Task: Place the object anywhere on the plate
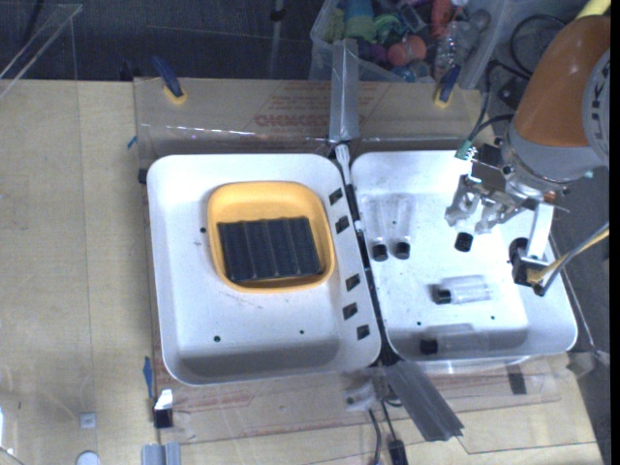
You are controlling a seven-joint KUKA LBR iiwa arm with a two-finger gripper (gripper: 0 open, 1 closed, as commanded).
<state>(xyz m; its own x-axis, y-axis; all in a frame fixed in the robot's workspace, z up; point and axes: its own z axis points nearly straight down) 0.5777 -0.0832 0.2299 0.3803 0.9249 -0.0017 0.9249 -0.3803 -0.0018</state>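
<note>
Lying below-left of the claw (489, 229), apart: clear bottle (461, 291).

The yellow plate (266, 201) is looking like smooth, glossy plastic. The white bins (184, 260) are showing a matt plastic finish, and the bench (68, 260) is looking like pale wood.

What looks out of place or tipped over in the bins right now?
Nothing looks spilled or damaged. The yellow plate sits flat in the left bin, with a dark ridged slab on it. Clear bottles lie on their sides in the right bin.
</note>
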